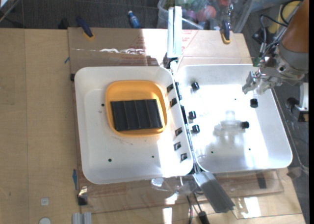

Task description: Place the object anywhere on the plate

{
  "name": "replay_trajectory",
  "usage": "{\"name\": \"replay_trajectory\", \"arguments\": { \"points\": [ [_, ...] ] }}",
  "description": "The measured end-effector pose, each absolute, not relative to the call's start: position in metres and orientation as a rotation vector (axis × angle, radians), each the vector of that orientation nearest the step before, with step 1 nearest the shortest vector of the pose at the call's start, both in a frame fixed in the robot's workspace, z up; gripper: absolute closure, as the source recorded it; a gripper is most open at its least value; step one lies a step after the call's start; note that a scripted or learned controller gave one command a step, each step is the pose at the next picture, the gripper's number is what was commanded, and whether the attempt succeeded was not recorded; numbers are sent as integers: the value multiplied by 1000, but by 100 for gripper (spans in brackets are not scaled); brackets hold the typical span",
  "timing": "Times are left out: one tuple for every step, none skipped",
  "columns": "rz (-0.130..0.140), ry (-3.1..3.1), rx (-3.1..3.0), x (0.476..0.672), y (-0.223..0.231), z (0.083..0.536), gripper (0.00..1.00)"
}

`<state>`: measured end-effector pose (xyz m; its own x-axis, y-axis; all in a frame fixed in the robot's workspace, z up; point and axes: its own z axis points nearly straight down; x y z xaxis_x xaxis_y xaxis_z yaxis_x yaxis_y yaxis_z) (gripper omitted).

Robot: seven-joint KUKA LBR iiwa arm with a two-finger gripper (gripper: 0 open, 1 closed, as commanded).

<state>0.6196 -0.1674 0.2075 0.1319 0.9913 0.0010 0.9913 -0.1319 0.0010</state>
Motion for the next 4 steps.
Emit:
{"name": "replay_trajectory", "arguments": {
  "points": [
    [2, 2149, 2287, 641, -207, 348, 100],
    [2, 2585, 1773, 642, -216, 437, 100],
    [2, 2837, 1330, 651, -223, 437, 100],
    [0, 2937, 1089, 656, -221, 437, 100]
  ]
}}
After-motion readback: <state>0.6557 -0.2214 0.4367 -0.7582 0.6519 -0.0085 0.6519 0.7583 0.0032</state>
